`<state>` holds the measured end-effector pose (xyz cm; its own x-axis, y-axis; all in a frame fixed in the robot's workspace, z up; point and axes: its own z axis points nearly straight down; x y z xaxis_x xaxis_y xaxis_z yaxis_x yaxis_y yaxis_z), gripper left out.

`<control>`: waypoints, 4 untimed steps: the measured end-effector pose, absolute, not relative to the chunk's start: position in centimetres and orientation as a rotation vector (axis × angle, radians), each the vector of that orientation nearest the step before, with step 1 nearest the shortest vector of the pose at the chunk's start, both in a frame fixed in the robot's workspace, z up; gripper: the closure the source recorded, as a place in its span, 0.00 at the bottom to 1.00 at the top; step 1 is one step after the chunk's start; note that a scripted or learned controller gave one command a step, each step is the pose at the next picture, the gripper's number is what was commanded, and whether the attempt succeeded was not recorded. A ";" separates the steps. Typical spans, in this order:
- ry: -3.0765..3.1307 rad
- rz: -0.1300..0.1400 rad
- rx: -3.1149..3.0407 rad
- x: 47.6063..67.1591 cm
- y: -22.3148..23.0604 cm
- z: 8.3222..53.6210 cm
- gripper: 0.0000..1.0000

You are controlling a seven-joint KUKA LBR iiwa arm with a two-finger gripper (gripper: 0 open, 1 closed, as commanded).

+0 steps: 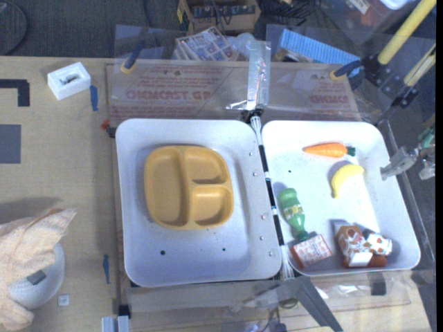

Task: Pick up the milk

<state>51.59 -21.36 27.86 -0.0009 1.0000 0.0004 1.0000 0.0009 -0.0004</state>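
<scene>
Nearest the camera, along the front wall of the right bin (405,206), the milk (361,246) lay on its side, a small red-and-white carton touching nothing that could lift it. Just beside it to the left sat a red snack box (313,250), and a green bottle (292,211) lay angled above that, near the divider. By this evidence the pick had not begun: the carton rested on the bin floor, ungrasped.

Farther back in the same bin were a yellow banana (344,177) and, beyond it, an orange carrot (325,149). The left bin (138,254) carried a yellow divided tray (188,187).

At the right bin's far edge the claw (403,161) hung well apart from the milk, with nothing between its tips; whether it stood open or closed could not be told. The approach, descent, grip and lift all seemed left to do.
</scene>
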 end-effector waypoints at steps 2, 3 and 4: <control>-2.317 -0.001 -2.127 48.1 -16.7 9.3 0.00; -2.314 -0.002 -2.134 48.1 -16.9 10.2 1.00; -2.415 -0.001 -2.011 50.3 -10.5 20.5 1.00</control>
